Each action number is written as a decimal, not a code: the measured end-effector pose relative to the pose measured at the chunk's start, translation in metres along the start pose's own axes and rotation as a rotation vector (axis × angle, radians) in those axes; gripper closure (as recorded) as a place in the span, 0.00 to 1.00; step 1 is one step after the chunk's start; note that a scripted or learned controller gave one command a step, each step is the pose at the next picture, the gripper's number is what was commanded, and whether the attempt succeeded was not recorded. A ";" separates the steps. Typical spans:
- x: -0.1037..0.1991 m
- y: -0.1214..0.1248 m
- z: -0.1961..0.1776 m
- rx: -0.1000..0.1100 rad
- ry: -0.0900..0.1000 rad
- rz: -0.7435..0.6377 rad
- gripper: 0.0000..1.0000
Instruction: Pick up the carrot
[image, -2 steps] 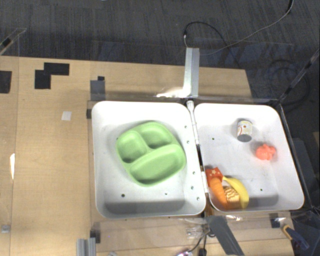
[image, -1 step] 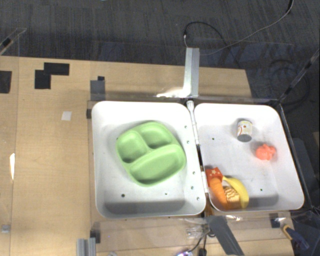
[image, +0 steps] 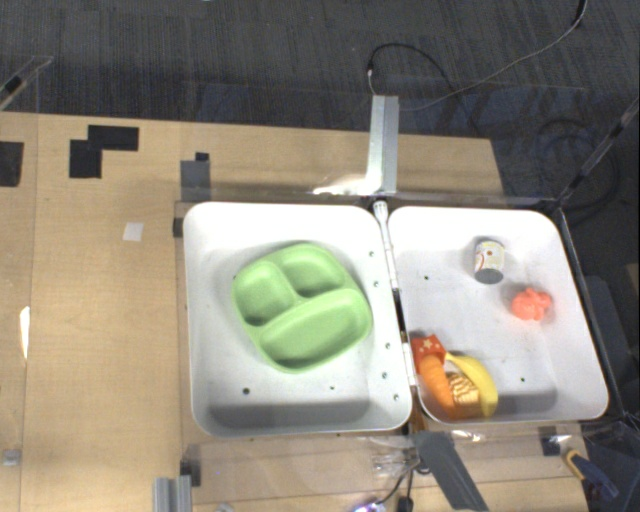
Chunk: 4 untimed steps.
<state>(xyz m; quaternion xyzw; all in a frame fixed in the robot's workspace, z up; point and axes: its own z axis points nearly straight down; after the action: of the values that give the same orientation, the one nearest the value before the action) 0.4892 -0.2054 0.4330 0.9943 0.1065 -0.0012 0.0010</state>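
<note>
1. Closest to us is a small pile in the near left corner of the right bin (image: 570, 395). The carrot (image: 434, 381) is in that pile.
2. The carrot is orange. It lies right by the wall between the two bins. Its long side runs from the back toward the front, tipped a little.
3. A yellow banana (image: 480, 381) curves along the carrot's right side and seems to touch it. A red and white thing (image: 428, 347) sits at the carrot's far end. Something orange and yellow lies between the carrot and the banana, but I cannot tell what it is.
4. I cannot tell if the pincer is spread or pressed together.
5. The arm comes in from the right, so I think it must cross the whole right bin and go over the banana to reach the carrot. Pinching across the carrot's thin side looks best. The wall and the banana leave little room.
6. Farther back lie a small can (image: 488, 260) and a pink lumpy thing (image: 532, 304), well apart from the pile.
7. The left bin (image: 205, 300) holds a green plate (image: 300, 308).
</note>
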 end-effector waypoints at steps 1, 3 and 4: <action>-0.001 -0.001 0.209 0.004 -0.001 -0.017 0.00; 0.000 0.000 0.140 0.002 0.002 -0.001 0.00; 0.000 0.000 0.056 0.000 0.003 0.004 0.00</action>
<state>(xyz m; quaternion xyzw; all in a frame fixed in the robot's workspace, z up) 0.4894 -0.2055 0.3773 0.9945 0.1047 0.0002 0.0009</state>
